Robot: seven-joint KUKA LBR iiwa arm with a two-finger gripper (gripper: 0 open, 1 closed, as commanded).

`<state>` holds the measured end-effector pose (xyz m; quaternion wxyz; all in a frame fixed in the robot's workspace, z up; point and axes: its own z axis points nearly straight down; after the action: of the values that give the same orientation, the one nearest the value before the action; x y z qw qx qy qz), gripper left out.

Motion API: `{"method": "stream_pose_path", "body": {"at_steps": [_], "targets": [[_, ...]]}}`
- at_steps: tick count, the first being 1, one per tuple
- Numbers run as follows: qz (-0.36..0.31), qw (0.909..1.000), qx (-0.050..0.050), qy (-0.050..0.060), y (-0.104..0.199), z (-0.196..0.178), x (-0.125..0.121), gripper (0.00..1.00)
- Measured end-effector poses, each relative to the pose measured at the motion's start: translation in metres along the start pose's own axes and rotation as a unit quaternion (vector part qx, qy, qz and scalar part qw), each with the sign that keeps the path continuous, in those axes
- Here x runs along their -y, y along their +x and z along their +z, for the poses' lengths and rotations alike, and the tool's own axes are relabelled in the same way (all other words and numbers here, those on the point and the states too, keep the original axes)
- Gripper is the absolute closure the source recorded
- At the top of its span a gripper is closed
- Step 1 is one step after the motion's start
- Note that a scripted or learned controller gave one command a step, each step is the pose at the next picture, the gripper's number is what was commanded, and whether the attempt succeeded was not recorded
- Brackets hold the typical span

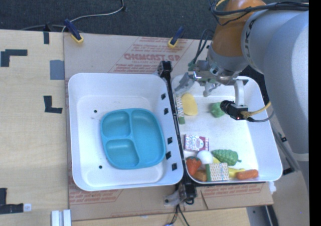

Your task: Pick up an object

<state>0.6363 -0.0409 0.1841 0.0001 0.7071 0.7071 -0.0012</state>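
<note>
Yellow and rounded, the toy lemon (189,104) lies in the right bin (273,155) near its far left corner, and just above it we see the gripper (196,84) hanging with its fingers spread, nothing between them.

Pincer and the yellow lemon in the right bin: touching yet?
Apart. The camera view shows the pincer above and beside the lemon, with white bin floor visible between them.

Blue divided tray (133,137), yellow lemon (189,104), white bins (80,120).
</note>
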Motion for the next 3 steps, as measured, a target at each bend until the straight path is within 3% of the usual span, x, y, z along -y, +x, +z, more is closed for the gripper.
{"method": "stream_pose_path", "body": {"at_steps": [3], "targets": [[0.0,1.0,0.0,0.0,0.0,0.0,0.0,0.0]]}}
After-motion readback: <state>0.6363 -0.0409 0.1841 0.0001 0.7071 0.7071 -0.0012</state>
